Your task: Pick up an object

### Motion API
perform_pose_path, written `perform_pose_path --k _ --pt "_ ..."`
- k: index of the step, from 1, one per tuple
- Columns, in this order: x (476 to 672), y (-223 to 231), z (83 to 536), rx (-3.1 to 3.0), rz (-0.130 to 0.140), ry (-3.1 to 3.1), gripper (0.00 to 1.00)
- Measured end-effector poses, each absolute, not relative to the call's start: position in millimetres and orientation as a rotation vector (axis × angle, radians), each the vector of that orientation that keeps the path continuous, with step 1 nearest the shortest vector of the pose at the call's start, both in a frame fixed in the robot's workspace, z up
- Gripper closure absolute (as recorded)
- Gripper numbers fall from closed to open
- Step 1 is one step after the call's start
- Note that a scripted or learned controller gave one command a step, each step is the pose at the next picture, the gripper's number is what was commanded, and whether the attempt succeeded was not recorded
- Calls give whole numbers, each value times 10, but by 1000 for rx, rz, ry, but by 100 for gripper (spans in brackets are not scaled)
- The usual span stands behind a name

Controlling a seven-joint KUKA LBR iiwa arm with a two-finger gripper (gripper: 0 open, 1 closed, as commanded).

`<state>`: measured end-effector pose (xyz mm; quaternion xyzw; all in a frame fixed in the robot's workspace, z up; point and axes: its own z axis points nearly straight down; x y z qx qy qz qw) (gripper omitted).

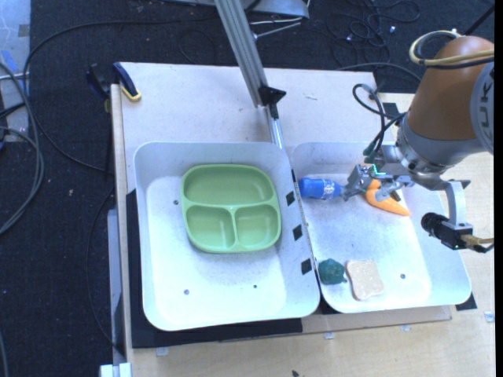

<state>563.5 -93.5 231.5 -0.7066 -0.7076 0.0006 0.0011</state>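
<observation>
I am hanging low over the far part of the right bin (409, 289), my gripper (369, 181) sitting between the blue object (318, 188) on its left and the orange object (387, 199) on its right. How my tips are set I cannot tell; the wrist is covering them, and nothing is showing clearly between them. So I am judging the pick as not yet made: both of those pieces are lying on the bin floor, as are the green lump (332, 271) and the tan sponge-like piece (365, 279) at the near edge. The green divided tray (232, 208) is resting in the left bin (157, 289), well apart from me. Closing on something and lifting it is what is left.
</observation>
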Motion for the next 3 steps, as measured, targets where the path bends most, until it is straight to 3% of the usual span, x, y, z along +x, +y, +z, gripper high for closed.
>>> perform_pose_path --k 1,3 --pt "5639 -936 2321 -2219 0 -2222 0" --pt "5557 -986 1292 -2220 7 -2215 0"
